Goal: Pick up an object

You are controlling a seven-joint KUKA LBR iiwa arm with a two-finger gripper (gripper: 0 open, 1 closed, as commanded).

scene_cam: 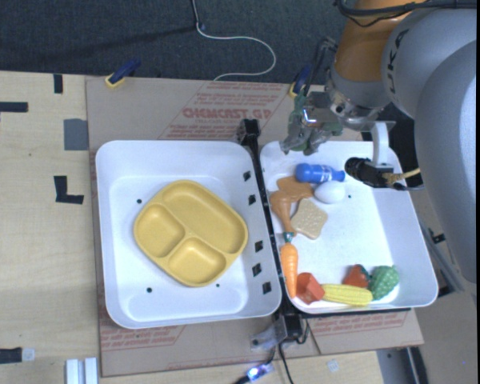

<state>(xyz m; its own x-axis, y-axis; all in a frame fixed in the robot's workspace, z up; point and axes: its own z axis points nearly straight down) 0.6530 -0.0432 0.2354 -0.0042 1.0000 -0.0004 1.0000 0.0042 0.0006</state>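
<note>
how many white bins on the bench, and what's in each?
2. Left bin holds a yellow divided plate. Right bin holds toy food: carrot, corn, bread slice, blue bottle, white egg. More may sit hidden under the arm.

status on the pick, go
Gripper above right bin's far left corner, nothing seen between fingers. Blue bottle and white egg lie nearest, just below it. Nothing blocking.

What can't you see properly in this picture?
- Tool: small and dark in the camera view, so open or shut is unclear.
- Red piece: partly behind the green broccoli.
- Arm: cut off by the picture's top edge.
</note>
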